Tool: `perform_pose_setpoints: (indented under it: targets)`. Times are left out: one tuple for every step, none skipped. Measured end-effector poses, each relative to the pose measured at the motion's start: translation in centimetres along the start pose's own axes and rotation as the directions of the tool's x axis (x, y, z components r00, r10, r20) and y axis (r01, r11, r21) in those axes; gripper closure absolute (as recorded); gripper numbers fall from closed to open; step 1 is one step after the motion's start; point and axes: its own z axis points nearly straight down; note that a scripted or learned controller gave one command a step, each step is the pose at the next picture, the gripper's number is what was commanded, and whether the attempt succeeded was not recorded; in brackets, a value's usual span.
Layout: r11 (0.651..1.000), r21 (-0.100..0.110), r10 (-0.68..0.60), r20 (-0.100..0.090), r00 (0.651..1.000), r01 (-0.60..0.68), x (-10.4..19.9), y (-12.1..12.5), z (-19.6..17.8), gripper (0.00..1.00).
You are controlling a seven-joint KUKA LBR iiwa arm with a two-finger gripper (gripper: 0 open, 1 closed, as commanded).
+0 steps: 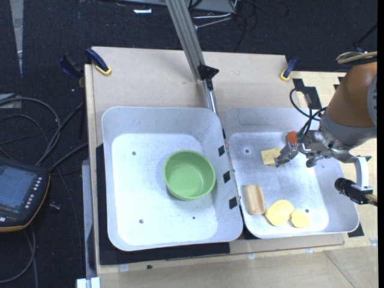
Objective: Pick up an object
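Robotics laboratory test cell. A plywood bench (180, 80) is standing on dark carpet (42, 41), with blue-and-yellow clamps (99, 62) gripping its corners. Two shallow white bins (120, 137) are sitting side by side on it, carrying simple test items: a green bowl (189, 174) and yellow foam shapes (279, 212). An industrial arm (354, 110) with exposed wiring is reaching in from the right. Loose cables (36, 110) are trailing across the floor, a handheld control pendant (18, 197) is lying at the left, and an aluminium pole (186, 32) is rising over the bench.
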Motion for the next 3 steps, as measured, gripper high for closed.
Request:
perform_pose_setpoints:
  targets:
    - [1.0, 0.001, 0.0, 0.0, 1.0, 0.0, 0.0, -0.1, 5.3, 0.0]
    - [1.0, -0.003, 0.0, 0.001, 1.0, 0.0, 0.0, 0.0, 4.0, 1.0]
    - [1.0, -0.007, -0.001, 0.001, 1.0, 0.001, 0.9, 0.1, -0.7, 1.0]
